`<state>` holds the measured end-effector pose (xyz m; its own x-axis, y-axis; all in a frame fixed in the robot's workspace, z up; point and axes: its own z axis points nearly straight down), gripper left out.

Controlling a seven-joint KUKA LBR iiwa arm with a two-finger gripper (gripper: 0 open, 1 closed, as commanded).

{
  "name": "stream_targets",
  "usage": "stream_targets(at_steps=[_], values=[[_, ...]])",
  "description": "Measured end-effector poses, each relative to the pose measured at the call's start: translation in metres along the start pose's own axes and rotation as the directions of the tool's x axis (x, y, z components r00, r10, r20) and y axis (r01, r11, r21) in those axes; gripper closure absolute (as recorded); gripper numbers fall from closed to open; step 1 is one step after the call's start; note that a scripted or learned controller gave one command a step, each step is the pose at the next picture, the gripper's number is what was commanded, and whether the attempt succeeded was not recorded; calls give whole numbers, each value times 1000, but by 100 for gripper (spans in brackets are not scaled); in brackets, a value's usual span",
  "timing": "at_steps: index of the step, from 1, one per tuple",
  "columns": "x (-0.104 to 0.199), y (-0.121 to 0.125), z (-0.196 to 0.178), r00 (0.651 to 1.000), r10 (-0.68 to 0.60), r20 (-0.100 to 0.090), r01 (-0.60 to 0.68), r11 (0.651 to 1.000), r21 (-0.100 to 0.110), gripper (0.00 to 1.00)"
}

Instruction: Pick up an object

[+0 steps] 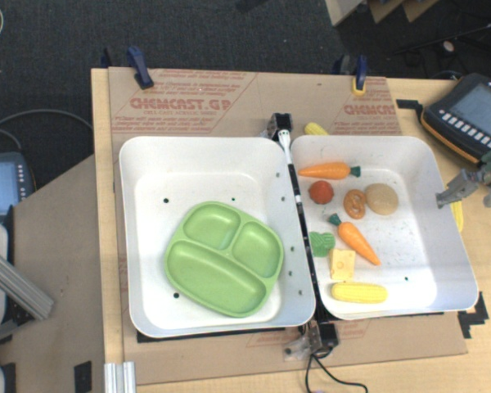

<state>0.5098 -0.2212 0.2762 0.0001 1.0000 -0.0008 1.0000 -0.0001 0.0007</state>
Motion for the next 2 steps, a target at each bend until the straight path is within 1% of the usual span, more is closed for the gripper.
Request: stream_targets(at_steps=[1, 2], values=[[14, 7, 196, 1000, -1, -6, 1, 1000, 12, 0], [62, 60, 192, 1000, -7, 0, 7, 1000, -5, 0]])
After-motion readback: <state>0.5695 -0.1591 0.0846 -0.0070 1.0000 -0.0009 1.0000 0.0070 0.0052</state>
